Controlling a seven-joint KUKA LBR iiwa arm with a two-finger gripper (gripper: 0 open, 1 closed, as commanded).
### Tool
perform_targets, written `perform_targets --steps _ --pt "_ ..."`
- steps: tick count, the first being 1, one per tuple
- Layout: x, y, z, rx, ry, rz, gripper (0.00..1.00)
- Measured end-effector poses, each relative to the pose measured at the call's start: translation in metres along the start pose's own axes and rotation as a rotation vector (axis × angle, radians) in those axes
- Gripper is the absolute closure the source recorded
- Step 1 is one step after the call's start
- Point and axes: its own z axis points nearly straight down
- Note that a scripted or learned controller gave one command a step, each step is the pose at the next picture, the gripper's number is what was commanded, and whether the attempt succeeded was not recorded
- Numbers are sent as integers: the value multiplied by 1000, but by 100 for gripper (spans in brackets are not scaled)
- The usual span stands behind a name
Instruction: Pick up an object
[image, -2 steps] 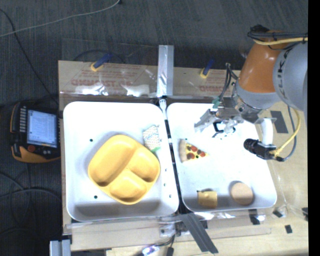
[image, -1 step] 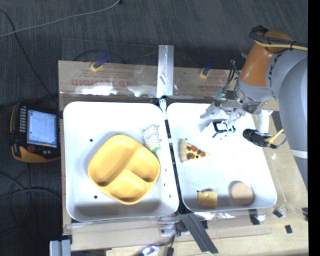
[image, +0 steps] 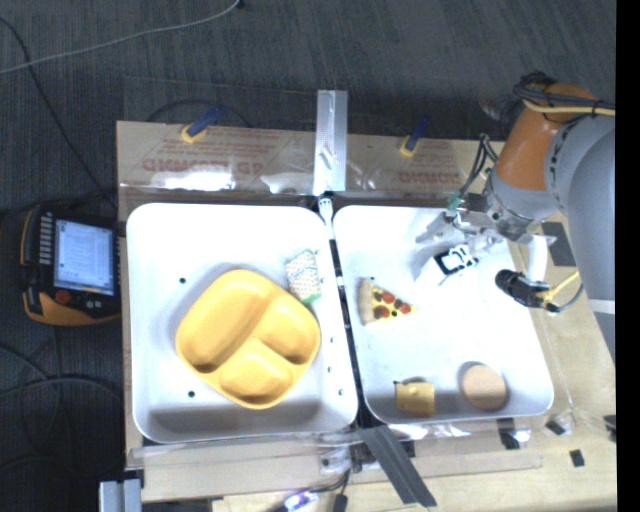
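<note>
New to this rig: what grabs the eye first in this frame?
The big yellow divided plate fills much of the left bin, with a small wrapped packet at its upper right edge. At the right bin's upper right corner, the grey arm with its orange band hangs its gripper over bare white floor. A pizza slice toy lies near the divider, and two brownish pieces sit along the near wall.

- A smooth grey arm (image: 590, 215) is seen, rounded in shape.
- An orange band (image: 530, 140) is worn above the wrist.
- Thin black cables are looped beside the band.
- A pale metal claw (image: 455, 245) with black parts is fitted.
</note>
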Motion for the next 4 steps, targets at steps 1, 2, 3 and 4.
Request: perform_targets --steps 1,2,3,4 --pt "-14 -31 6 -28 4 121 0" --pt "34 -11 -100 32 6 -160 0" --pt "17 14 -12 34 5 -13 0" --pt "12 15 -10 33 5 59 0"
